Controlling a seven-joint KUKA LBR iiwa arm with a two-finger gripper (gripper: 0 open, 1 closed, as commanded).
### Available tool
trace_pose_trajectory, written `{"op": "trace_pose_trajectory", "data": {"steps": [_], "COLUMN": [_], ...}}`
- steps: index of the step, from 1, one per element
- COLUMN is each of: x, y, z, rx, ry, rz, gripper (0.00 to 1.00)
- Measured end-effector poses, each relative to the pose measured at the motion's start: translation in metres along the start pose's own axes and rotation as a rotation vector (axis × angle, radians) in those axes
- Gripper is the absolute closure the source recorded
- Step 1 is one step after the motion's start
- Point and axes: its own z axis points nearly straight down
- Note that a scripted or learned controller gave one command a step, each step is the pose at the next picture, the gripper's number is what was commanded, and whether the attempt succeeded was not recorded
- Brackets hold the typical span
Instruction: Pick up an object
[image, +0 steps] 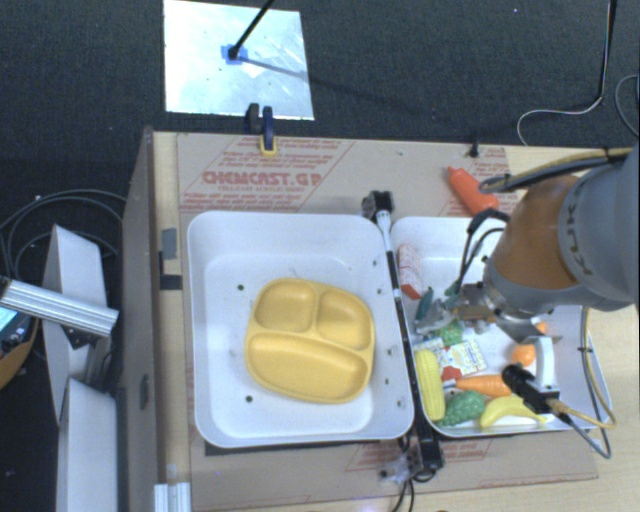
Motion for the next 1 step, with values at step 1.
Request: {"op": "trace_pose_trajectory", "data": {"steps": [1], "x": [-0.0056], "y": [0.0337], "z": [0.0164], "rx": [0.011], "ry": [-0.004], "rz": [0.001], "gripper": [0.00]}}
